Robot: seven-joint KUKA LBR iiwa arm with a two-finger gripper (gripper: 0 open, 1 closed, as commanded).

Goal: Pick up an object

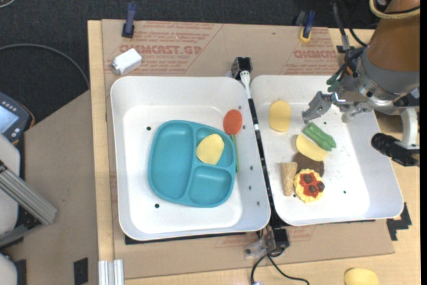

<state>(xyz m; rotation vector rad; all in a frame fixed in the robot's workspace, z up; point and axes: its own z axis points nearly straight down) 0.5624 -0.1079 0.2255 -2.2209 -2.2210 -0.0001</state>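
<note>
2 white bins (123, 163), 1 teal tray (173, 170), 7 toy foods (280, 116).

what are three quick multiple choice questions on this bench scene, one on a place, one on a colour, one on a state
1. Where does the yellow piece in the left bin lie?
A. on the blue tray
B. on the bare bin floor
C. on the cardboard outside

2. What colour is the divided tray?
A. red
B. blue
C. black

3. What is between the fingers of the gripper?
A. the green piece
B. the pizza toy
C. nothing

Answers:
1 A, it rests in an upper compartment of the tray.
2 B, it is plainly turquoise blue.
3 C, the gripper hangs over the right bin above the green piece, holding nothing.
</note>
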